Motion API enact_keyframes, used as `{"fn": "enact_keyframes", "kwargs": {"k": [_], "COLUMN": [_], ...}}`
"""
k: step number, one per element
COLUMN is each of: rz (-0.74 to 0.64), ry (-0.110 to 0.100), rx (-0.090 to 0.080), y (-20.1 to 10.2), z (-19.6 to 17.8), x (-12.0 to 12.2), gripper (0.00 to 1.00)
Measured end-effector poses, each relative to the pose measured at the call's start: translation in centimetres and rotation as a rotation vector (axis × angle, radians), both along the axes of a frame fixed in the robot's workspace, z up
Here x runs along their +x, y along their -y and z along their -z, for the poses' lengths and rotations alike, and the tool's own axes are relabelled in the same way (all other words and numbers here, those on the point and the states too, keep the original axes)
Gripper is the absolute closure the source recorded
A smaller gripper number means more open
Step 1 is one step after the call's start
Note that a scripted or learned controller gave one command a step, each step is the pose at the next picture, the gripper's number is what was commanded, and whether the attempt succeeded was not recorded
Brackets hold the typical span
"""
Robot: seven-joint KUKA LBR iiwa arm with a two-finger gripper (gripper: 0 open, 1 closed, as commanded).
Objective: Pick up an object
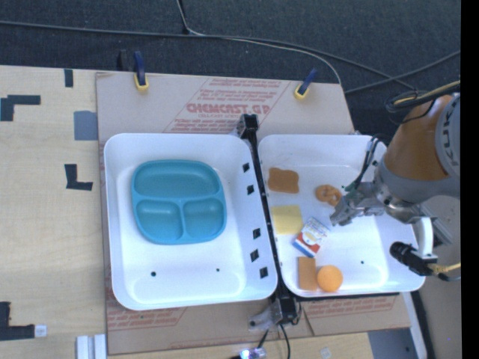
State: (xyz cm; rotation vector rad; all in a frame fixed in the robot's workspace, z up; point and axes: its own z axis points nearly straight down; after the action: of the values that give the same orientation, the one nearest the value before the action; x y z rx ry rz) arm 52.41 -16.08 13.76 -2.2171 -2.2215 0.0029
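Hovering over right bin [374, 149], gripper [343, 214] near wrapped packet [310, 237].

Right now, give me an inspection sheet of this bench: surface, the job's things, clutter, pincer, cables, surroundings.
Surface: cardboard sheet clamped at the far edge, bearing a left bin and a right bin side by side.
Job's things: in the right bin, a brown slab, a small brown lump, a yellow square, a red, white and blue packet, an orange block and an orange ball beside it.
Clutter: blue divided tray in the left bin.
Pincer: pincer low in the right bin, near the lump and packet; whether open or shut, cannot tell.
Cables: black cable across the dark floor beyond the bench.
Surroundings: wooden tabletop with dark tape marks.
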Motion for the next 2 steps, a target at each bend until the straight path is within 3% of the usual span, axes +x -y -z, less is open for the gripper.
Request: {"fn": "enact_keyframes", "kwargs": {"k": [2], "rz": [0.000], "ry": [0.008], "rx": [-0.003], "y": [0.5], "z": [-10.8], "x": [-0.3], "gripper": [1.00]}}
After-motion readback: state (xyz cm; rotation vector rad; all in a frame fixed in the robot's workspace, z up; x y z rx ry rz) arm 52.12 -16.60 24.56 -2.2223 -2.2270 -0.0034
